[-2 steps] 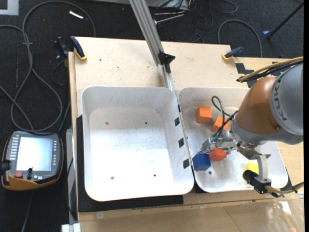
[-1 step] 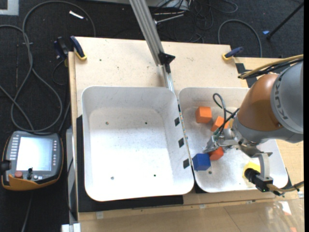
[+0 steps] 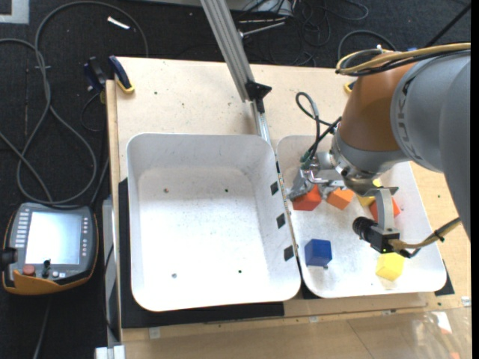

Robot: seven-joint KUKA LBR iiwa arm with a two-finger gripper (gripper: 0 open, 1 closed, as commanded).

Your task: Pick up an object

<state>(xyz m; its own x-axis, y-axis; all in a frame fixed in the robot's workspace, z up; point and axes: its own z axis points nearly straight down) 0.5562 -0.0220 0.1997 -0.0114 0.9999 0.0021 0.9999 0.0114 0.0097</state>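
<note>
Grey arm (image 3: 419,103) low over the right bin (image 3: 419,275); I can't tell how the jaws (image 3: 318,178) stand.
Red block (image 3: 305,199) lies just beneath the jaws, orange block (image 3: 340,197) beside it; blue cube (image 3: 318,252) nearer the front by the divider; yellow block (image 3: 390,267) front right; left bin (image 3: 202,223) alongside on the surface (image 3: 187,96).

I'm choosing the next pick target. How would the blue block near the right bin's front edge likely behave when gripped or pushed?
The blue block looks like a solid cube, so probably stiff and unlikely to roll. Its flat faces should suit a two-sided pinch. It sits apart from the other pieces on the right bin floor, so a push would likely slide it.
</note>
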